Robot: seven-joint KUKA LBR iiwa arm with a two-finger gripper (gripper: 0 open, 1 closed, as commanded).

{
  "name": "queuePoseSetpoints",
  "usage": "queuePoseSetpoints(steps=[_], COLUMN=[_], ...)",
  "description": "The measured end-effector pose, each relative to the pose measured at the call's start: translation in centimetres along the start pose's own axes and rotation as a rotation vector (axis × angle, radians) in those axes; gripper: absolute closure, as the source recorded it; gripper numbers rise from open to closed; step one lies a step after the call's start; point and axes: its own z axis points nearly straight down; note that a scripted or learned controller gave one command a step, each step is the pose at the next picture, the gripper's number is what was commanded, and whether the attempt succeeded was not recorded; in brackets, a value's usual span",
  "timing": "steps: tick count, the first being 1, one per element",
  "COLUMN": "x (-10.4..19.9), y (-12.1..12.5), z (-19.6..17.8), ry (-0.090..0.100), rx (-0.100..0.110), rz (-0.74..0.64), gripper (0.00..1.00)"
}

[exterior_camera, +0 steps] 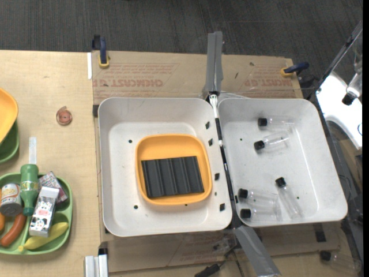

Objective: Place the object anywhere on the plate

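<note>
Right white plastic bin (323,154) holds five clear plastic vials with black caps (271,143), scattered and lying flat. It touches the left white bin (115,154); both sit on a brown cardboard sheet (150,77). Well left on the wooden bench: green plate (64,235) of toy food, green bottle (27,184), small pink disc (64,116), yellow bowl (6,117)

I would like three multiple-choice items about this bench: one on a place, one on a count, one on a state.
1. The orange plate lies in:
A. the left bin
B. the right bin
C. the green tray

2. Clear vials with black caps in the right bin:
A. two
B. five
C. eight

3. The dark ridged block is:
A. on the bench
B. hanging from the arm
C. lying flat on the plate

Key: 1 A, the left bin surrounds it; 2 B, five caps show; 3 C, it rests inside the plate's rim.
</note>
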Motion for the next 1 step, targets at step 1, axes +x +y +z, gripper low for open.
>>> queuePoseSetpoints(steps=[1], x=[-0.61], y=[-0.16], z=[0.02], ry=[-0.001], rx=[-0.001], rz=[-0.284], gripper=[1.00])
